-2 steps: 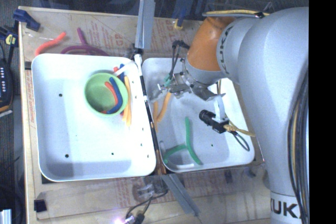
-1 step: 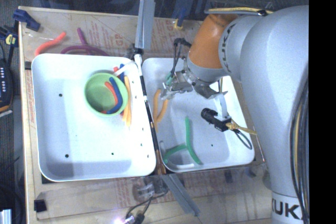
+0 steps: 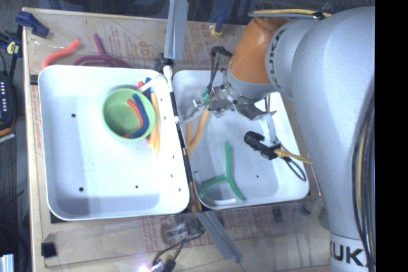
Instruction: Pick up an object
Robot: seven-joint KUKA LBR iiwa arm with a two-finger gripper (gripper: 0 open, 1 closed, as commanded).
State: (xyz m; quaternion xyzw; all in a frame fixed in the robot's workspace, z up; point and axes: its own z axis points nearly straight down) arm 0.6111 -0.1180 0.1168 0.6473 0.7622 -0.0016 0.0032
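Low at the right bin's point(image 3: 290, 191) far left corner, the claw point(image 3: 213, 102), whose opening I cannot tell, may scrape the wall beside the orange stick point(image 3: 199, 126) and miss.

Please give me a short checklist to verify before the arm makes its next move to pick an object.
1. Tool is over the right bin: ok.
2. Something between its fingers: cannot tell.
3. Orange stick lies just below the tool, reachable: ok.
4. Green curved strip lies apart from the tool, not in the way: ok.
5. Green bowl rests in the left bin, away from the arm: ok.
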